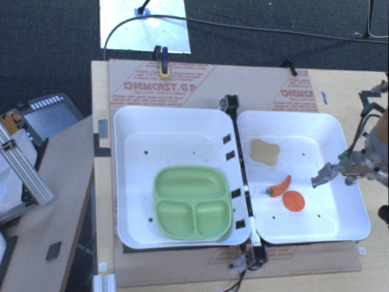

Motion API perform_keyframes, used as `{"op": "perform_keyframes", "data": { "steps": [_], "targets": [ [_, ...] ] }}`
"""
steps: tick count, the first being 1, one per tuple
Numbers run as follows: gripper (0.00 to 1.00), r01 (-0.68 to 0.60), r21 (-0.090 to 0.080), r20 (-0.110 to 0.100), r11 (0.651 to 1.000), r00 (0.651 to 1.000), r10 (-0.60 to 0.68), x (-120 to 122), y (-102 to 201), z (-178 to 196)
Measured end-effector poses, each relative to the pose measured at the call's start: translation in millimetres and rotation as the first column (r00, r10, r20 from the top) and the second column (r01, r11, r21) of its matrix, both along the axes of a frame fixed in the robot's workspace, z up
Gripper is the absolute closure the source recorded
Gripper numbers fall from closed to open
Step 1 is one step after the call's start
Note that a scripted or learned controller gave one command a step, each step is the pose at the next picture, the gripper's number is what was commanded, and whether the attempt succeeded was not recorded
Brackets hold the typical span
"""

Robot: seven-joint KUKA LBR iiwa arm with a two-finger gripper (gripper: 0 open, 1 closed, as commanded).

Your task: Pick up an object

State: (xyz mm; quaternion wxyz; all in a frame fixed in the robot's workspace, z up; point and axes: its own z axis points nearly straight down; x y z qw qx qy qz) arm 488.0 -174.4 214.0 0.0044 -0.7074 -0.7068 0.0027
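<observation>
Your gripper (320, 178) sits over the right bin (346, 224), near its right wall; can't tell its state from this angle; nothing visibly held. Pick candidates all in that bin: orange disc (294, 201) just left of the gripper, carrot (279, 187) touching or just beside the disc, tan bread slice (265, 152) further back. Green divided plate (193, 201) in the left bin (130, 163).

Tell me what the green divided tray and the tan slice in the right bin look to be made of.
Green tray: likely molded plastic, matte with a soft sheen, rounded one-piece compartments. Tan slice: looks like toy bread, perhaps foam or soft plastic; dull, even surface, but too small to be sure.
</observation>
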Motion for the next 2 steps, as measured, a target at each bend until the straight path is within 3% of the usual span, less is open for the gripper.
{"op": "perform_keyframes", "data": {
  "steps": [1, 2],
  "targets": [
    [0.00, -0.004, -0.003, 0.012, 1.000, 1.000, 0.004, 2.9, 0.4, 5.6],
    [0.00, -0.002, -0.001, 0.008, 1.000, 1.000, 0.002, 5.5, 1.2, -36.4]
  ]
}}
